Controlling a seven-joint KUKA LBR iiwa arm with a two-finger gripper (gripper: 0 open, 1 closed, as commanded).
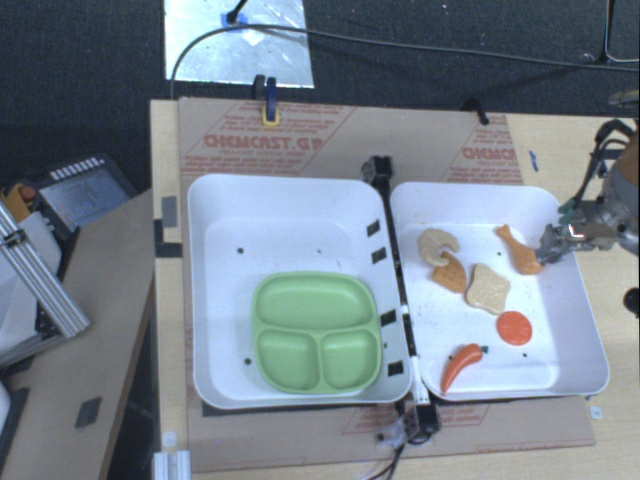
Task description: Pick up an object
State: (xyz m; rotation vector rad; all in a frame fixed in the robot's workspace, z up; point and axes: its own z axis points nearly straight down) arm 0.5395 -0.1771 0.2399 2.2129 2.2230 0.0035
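Even, bright overhead light washes both white bins (300, 203) — their floors near blown out, shadows faint and soft along the walls. A metal sheet (238, 26) at top throws mottled glare. The dark floor (70, 58) stays dim; detail is slightly soft and grainy throughout.

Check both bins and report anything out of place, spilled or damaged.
Nothing stands out. The green divided plate lies flat in the left bin. The toy foods lie loose in the right bin: mushroom, toast, drumstick, tomato slice, chili pepper. The gripper sits at that bin's right edge.
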